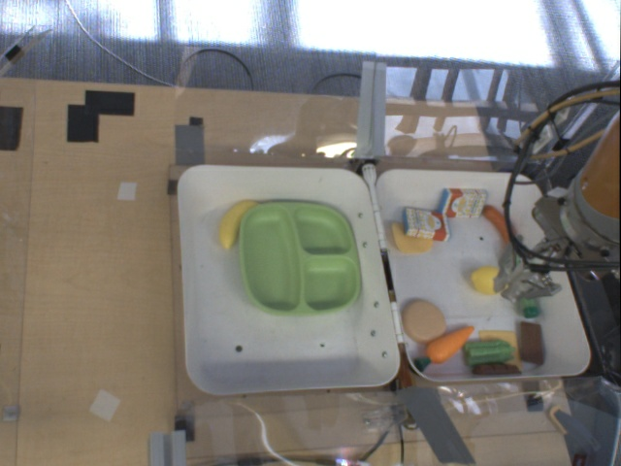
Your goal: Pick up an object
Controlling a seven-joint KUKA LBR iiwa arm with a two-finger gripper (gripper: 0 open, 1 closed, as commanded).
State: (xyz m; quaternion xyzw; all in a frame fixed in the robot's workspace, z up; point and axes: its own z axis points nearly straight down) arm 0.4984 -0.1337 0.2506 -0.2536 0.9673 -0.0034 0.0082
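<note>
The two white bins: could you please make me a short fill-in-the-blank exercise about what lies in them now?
1. The green divided tray lies in the ____ bin.
2. The banana beside the tray is ____ in colour.
3. The carrot lies in the ____ bin, near its front edge.
4. The tool hovers next to a yellow ____.

Missing words: left; yellow; right; lemon
</note>
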